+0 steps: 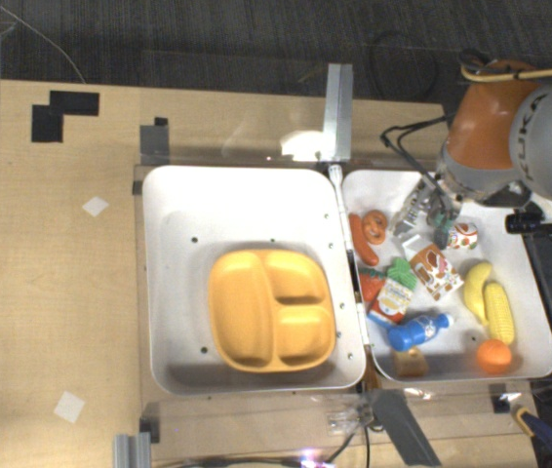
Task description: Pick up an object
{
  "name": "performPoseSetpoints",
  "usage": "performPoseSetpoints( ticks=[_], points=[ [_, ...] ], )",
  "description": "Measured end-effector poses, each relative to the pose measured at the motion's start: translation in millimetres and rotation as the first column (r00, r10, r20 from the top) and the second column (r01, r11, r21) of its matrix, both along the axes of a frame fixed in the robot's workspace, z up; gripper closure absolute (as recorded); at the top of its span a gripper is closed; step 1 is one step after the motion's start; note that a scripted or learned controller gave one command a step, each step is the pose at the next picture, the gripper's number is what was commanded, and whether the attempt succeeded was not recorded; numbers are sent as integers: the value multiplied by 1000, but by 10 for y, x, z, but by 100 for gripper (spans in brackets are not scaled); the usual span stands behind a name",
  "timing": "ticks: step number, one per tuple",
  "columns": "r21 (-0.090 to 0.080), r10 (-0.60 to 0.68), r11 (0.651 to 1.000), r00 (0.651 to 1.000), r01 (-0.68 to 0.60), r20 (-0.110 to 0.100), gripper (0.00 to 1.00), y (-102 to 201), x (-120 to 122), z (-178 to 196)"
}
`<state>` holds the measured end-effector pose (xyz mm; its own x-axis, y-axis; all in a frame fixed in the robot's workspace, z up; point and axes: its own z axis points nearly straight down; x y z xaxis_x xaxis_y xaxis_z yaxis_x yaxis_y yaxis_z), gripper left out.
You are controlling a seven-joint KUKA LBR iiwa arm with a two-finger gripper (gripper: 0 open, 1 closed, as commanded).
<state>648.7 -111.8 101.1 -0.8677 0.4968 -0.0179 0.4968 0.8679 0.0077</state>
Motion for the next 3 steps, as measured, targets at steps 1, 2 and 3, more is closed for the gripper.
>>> performPoseSetpoints(
  ticks=[1,2,3],
  points=[
    [0,1,1000,1000,-1,-1,0,5,-2,-5],
    [1,-287,958,958,287,-26,0,92,122,-135],
    [2,-278,961,961,278,-7,100,106,171,-14]
  ],
)
